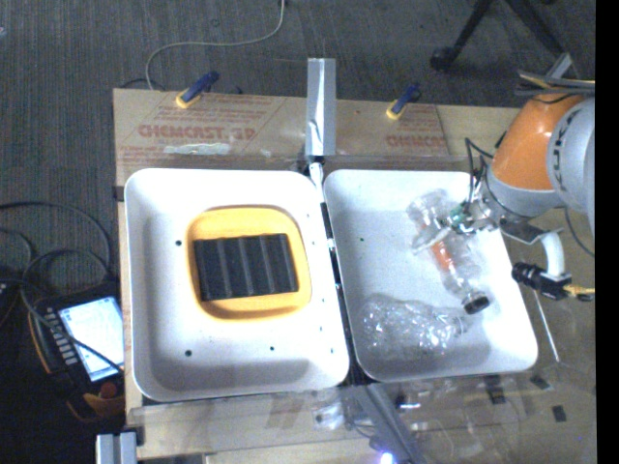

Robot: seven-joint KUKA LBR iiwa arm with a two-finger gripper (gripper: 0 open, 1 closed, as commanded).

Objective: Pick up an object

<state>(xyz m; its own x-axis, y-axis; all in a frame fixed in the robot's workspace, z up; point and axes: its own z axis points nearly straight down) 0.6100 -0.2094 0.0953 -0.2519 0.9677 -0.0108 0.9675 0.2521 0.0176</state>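
A clear plastic bottle (pixel 453 259) with an orange label and a dark cap lies slanted in the right bin (pixel 387 211). Below it rests a crumpled clear plastic bag (pixel 411 324). A yellow-rimmed object with a black ribbed top (pixel 248 261) lies flat in the middle of the left bin (pixel 155 211). My gripper (pixel 458 219) reaches in from the right, low over the upper end of the bottle; the orange-banded wrist (pixel 527 158) sits behind it. Clear plastic around the tip blurs what is touching what.
A metal post (pixel 319 104) stands at the back between the bins. Two blue-and-yellow clamps (pixel 196 88) (pixel 404 99) hold the cardboard sheet behind them. Cables and a small device (pixel 82 332) lie on the floor at left.
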